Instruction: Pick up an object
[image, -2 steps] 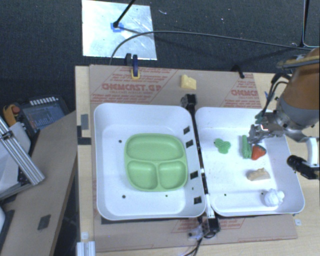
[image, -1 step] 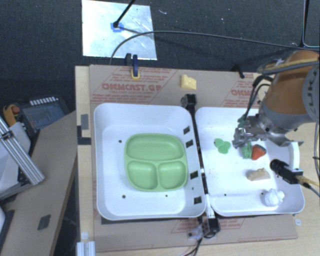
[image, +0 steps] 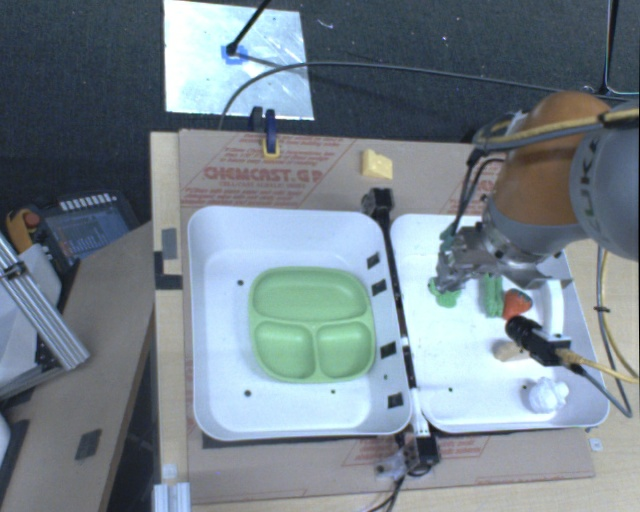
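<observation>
- Left bin (image: 215, 300): well left of the jaws, holds a green tray (image: 310, 325).
- Right bin (image: 470, 390): under the jaws.
- Gripper (image: 452, 278): jaw state cannot be told.
- Green piece (image: 446, 295): directly below the jaws.
- Green stick (image: 491, 294), orange piece (image: 516, 301): just right of them.
- White ball (image: 541, 395): well below-right.

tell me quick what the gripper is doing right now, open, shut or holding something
Gripper: cannot be told; it is low in the right bin, right over a green object.
</observation>
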